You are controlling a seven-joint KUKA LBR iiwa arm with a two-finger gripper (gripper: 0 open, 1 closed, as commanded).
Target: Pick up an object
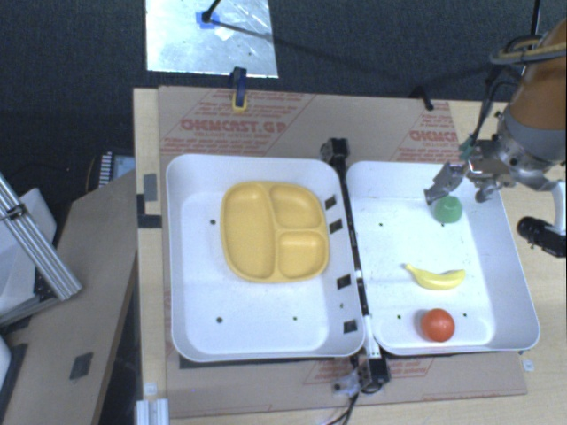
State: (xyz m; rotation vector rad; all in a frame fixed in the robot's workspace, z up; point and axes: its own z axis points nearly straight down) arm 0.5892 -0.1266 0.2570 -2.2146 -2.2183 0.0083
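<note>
Reaching in from three o'clock, the grey arm (536,131) with its orange band hangs over the far part of the right bin (505,264), a shallow white plastic tub with rounded corners. Its pincer (461,184) sits at about twelve o'clock in that bin, just above and touching or nearly touching a small green object (447,210), rounded and matte. Whether the pincer is apart or together, I cannot tell; the green object is not visibly clamped. Toward five o'clock from it lies a smooth yellow banana (435,277), curved with its tips pointing up-frame, and just beyond that, near the bin's six o'clock wall, rests a round orange-red fruit (437,324) with a slight gloss. The left bin (190,264) holds a glossy yellow tray (273,231) with rounded corners, divided into three compartments: one long at nine o'clock, two smaller at three o'clock. Both bins stand on a tabletop (292,122) covered with printed brown cardboard.
</note>
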